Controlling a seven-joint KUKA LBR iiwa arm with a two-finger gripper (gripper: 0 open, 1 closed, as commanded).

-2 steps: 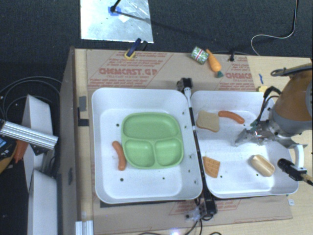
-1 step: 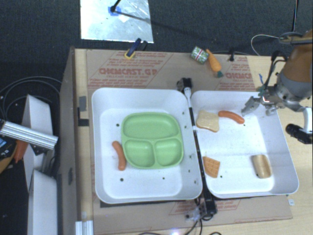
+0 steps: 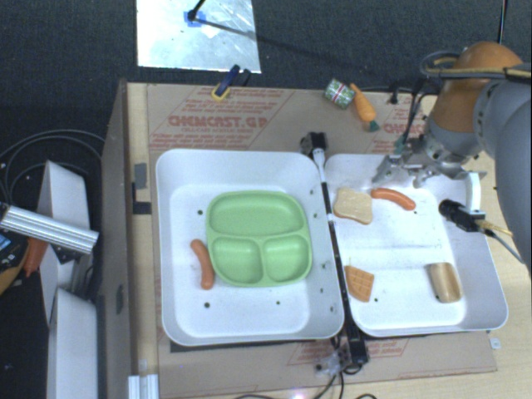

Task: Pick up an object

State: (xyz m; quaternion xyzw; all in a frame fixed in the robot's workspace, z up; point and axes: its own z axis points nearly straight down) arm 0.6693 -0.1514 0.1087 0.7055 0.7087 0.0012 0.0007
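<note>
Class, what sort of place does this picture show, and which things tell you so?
Probably a robotics lab bench: a grey arm reaches over two white bins holding toy food, such as a green divided plate, with cables alongside.

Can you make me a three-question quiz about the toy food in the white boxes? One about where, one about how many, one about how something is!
1. Where is the green tray?
A. left bin
B. right bin
C. off the bench

2. How many sausages lie in the bins?
A. one
B. two
C. four

3. How is the left bin's sausage placed?
A. on the tray
B. beside the tray
C. in the gripper

Answers: 1 A, it sits in the left bin. 2 B, one per bin, the other on the right. 3 B, it lies on the bin floor by the tray's left edge.
</note>
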